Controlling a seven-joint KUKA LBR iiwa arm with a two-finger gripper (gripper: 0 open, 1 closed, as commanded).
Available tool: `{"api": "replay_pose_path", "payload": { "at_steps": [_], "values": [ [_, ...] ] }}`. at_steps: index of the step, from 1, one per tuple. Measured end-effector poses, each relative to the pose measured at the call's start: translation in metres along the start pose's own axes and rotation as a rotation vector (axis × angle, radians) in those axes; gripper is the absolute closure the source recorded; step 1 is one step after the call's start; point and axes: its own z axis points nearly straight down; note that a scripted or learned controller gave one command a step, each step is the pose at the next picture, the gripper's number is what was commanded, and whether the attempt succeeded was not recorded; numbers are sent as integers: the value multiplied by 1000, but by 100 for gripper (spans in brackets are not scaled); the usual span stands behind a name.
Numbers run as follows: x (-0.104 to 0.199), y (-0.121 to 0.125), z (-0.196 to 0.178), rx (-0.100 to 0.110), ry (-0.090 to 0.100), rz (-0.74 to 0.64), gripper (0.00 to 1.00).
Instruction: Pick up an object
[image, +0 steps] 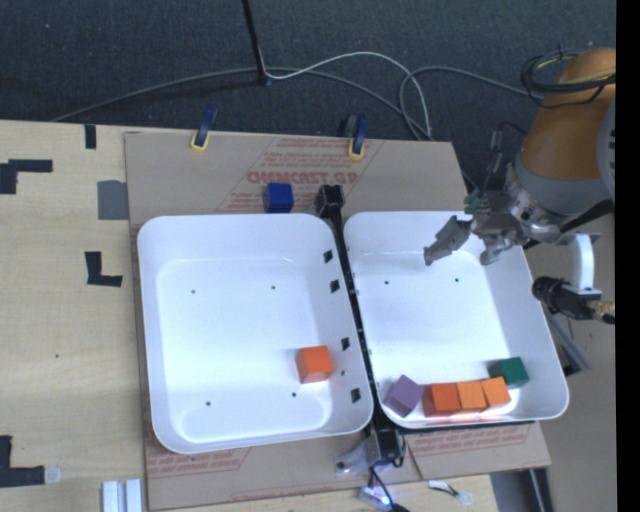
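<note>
White plastic bins (240, 235) kept the blocks corralled: an orange cube (314, 363) alone in the left, four more (460, 396) along the right bin's near wall. The gripper (468, 242) hung over that bin's far end, jaws spread and empty, well apart from any block.

Glossy white plastic bins (240, 235) rest on matt brown cardboard (400, 165).

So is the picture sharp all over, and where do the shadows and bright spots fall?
In the camera view, the two white bins are bright, close to washed out, so their walls read faintly. The orange block in the left bin throws a small soft shadow, and it and the blocks in the right bin look fairly sharp. The gripper over the right bin looks slightly soft, and the dark floor at the top shows little detail.
</note>
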Motion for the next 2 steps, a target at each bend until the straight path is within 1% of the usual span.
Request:
{"api": "replay_pose_path", "payload": {
  "at_steps": [1, 2],
  "values": [
    [0, 1, -2, -4, 0, 0, 0],
    [-7, -3, 44, -1, 0, 0, 0]
  ]
}}
